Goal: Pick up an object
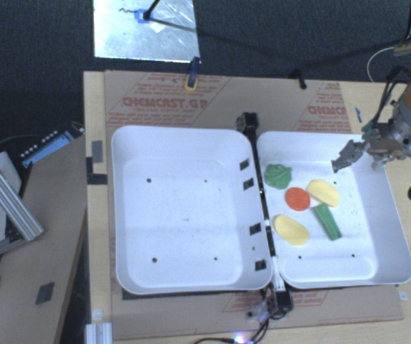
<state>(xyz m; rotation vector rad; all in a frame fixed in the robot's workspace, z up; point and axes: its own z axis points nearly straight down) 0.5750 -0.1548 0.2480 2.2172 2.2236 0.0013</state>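
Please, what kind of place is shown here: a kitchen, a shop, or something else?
Most likely a robotics lab test bench. Two shallow white bins sit side by side on a board, small toy-like food pieces lie in the right bin, and a robot arm's gripper reaches in above them.

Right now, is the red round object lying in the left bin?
No. The red round object lies in the right bin, among the green and yellow pieces.

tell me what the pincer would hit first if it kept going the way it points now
Probably the upper yellow piece. The pincer points down and to the view's left over the right bin, with that piece nearest along the line. Its height is unclear, so bare bin floor could come first.
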